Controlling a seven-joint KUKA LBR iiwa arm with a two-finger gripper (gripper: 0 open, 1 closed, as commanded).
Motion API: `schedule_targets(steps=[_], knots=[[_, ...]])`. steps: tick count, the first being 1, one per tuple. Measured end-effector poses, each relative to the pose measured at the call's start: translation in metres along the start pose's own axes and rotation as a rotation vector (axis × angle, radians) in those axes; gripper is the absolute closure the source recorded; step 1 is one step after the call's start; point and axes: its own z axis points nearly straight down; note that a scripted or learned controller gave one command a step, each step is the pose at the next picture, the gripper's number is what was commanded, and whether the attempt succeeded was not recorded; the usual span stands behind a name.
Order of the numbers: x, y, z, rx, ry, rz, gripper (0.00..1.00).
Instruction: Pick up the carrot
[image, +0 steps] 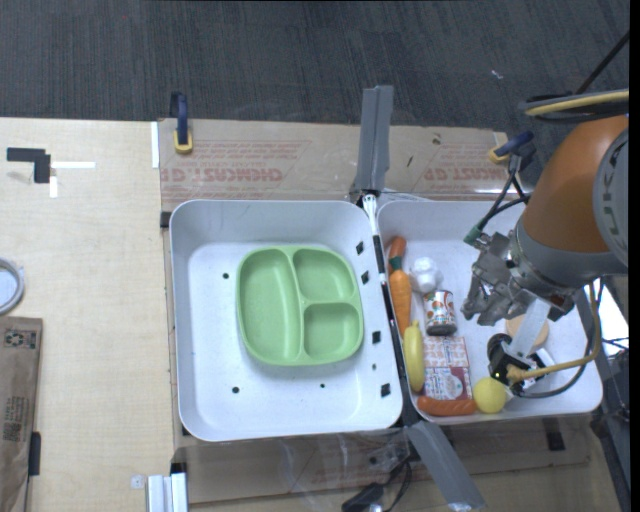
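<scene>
Currently the carrot (401, 296) lies in the right bin (560, 405), lengthwise along the left wall, just beside the divider between the two bins. Its upper end meets a smaller orange-red piece (397, 247); its lower end sits near a yellow banana-like item (412, 356). A small can (439, 312) stands just to its right.

Tool (488, 300) hovers over the middle of the right bin, apart from the carrot, with the can between them. Finger state: cannot tell, the wrist hides them.

Judgement: likely a plastic toy carrot, so light, stiff, smooth and somewhat slippery; tapered, so it may squirt out of a pinch near the tip. Best hold looks like across the thick mid-body. Wall clearance on the left side is tight; the finger there may catch.
</scene>
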Motion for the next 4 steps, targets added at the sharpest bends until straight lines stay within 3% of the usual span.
schedule_targets(steps=[1,2,3,4], knots=[[0.001,-0.014,0.027,0.001,0.001,-0.623,1.0],[0.046,-0.043,-0.004,-0.001,0.0,-0.214,1.0],[0.025,-0.025,-0.002,0.002,0.0,-0.658,1.0],[0.069,-0.016,0.024,0.001,0.001,-1.015,1.0]])
